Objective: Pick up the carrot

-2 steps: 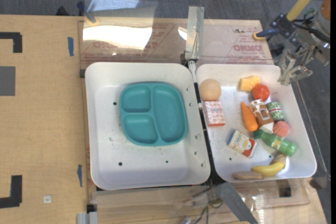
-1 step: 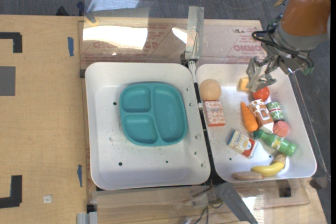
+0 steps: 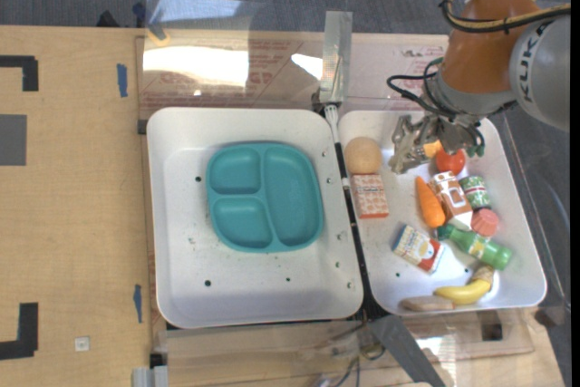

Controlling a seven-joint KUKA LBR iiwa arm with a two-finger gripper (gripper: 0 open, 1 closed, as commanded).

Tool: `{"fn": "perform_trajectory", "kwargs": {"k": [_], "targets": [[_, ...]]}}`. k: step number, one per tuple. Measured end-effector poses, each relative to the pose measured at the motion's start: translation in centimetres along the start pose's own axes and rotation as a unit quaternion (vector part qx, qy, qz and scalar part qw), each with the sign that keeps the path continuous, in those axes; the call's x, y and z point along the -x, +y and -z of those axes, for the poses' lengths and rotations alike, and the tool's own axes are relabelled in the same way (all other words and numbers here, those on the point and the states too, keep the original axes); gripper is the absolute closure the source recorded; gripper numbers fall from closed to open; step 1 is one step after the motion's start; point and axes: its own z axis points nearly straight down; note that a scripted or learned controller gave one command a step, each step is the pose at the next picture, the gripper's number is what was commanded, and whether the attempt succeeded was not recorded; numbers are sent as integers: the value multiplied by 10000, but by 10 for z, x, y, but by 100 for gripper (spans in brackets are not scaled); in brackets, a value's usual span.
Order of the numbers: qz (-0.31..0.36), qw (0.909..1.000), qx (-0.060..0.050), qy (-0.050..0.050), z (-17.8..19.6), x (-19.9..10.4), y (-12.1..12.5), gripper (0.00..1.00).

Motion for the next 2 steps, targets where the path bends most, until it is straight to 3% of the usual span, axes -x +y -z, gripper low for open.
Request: {"fn": "perform_trajectory", "kwargs": {"k": [1, 2], "targets": [[-265, 9996, -34, -46, 141, -34, -50, 100], [-414, 9991, -37, -51, 306, -58, -70, 100]]}}
